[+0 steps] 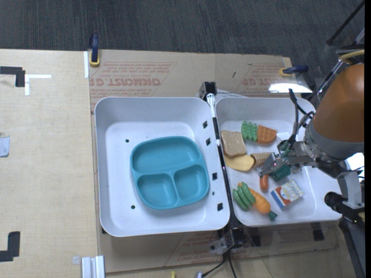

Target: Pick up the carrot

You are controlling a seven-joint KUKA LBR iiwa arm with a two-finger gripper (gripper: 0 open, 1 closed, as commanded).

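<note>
The worktop (46, 155) is carrying two shallow white bins side by side. The left bin (110, 155) is holding a teal divided plate (169, 171), lying flat near its middle with three compartments.

The right bin (307, 210) is where I am working, and it is crowded. A slice of toast (233, 143) is lying near the bin's left wall, with a pale yellowish piece (241, 163) just below it and touching its lower edge. Up from my gripper, an orange piece with a green leafy end (259, 132) is resting toward the bin's far side. A small box with white, red and blue markings (288, 194) is lying tilted just below my gripper.

The carrot (259, 201) is lying toward the near side of the right bin, orange body slanting down to the right, with its green top (243, 196) at the upper left. It is sitting apart from my gripper, down and to the left of it.

My gripper (277, 165) is hanging low over the middle of the right bin, reaching in from the right. A small red-orange item (264, 182) is lying just below its tip. Whether my fingers are spread or pressed together I cannot tell; dark and green parts at the tip are blurring together, and I cannot see anything held between them.
</note>
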